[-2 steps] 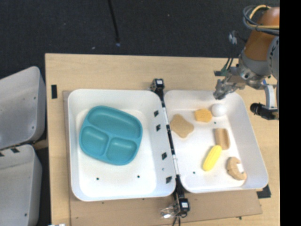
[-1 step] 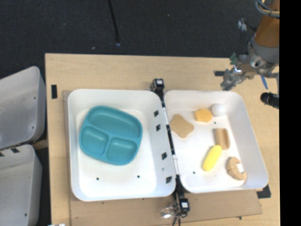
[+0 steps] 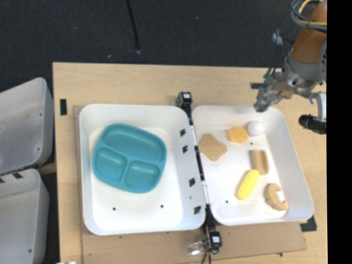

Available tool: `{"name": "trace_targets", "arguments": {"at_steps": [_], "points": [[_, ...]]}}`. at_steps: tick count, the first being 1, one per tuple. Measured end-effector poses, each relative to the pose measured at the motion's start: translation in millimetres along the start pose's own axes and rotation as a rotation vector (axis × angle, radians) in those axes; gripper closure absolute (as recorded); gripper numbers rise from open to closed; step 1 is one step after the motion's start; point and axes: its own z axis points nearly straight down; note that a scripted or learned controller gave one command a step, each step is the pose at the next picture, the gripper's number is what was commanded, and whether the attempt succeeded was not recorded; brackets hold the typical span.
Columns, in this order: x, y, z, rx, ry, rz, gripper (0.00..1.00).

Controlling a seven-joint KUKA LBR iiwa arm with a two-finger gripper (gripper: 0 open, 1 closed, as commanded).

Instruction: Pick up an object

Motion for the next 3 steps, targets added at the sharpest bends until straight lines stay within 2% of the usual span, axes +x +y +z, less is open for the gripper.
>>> {"name": "trace_targets", "arguments": {"at_steps": [2, 3], "points": [[119.5, 1.0, -13.4, -0.002, 0.004, 0.001, 1.00], [173.8, -7.6, -28.1, 0.000, 0.005, 0.001, 1.00]]}}
